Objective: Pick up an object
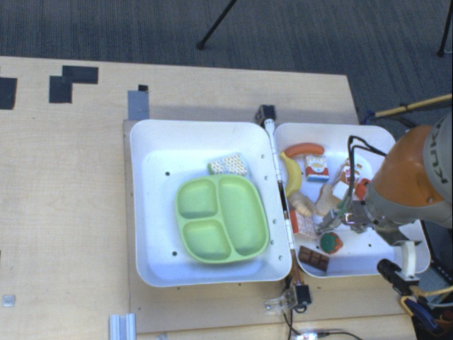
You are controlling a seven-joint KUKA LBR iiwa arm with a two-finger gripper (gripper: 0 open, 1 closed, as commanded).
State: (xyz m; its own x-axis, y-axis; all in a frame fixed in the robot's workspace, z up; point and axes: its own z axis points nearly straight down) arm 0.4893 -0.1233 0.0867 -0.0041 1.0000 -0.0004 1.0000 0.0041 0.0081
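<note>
A pale wooden bench (71, 190) stands on dark grey carpet (141, 13). The banana (291, 173) lies along 12–6 o'clock. Whether the gripper (333, 222) grasps anything, I cannot tell.

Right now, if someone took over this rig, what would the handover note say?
Gripper: low in the right bin, among the toy food; whether it is open or shut cannot be told.
Things: banana, sausage, small red-and-white carton, green ball-like toy, chocolate bar, all in the right bin. Green divided plate and a dotted white piece lie in the left bin.
Done: nothing visibly lifted.
Left: grasp one object and raise it.
</note>
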